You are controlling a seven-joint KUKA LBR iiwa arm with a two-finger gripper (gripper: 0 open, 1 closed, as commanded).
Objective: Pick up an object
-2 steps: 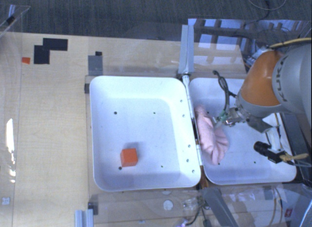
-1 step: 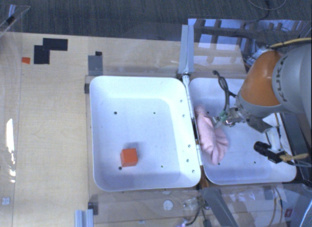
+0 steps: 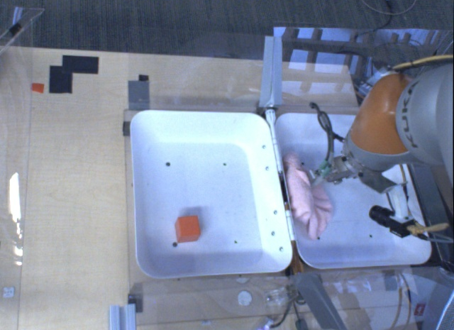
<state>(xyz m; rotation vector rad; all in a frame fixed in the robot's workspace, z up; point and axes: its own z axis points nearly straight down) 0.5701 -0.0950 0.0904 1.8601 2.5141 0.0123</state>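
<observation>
Pink cloth (image 3: 308,198) lies lengthwise along the right bin's (image 3: 369,250) left wall — gripper (image 3: 328,172) beside it, its state unclear.

Two bins sit side by side on the tabletop (image 3: 71,201). A block (image 3: 188,228) lies in the left bin (image 3: 149,179), toward its near left. A cloth (image 3: 308,199) lies in the right bin (image 3: 355,247), against its left wall, with the gripper (image 3: 328,172) just right of it.

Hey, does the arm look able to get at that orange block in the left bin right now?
Probably yes. The orange block sits alone on the left bin's open floor, nothing covering it. The claw is over the pink cloth in the right bin, so it must cross the divider.
</observation>
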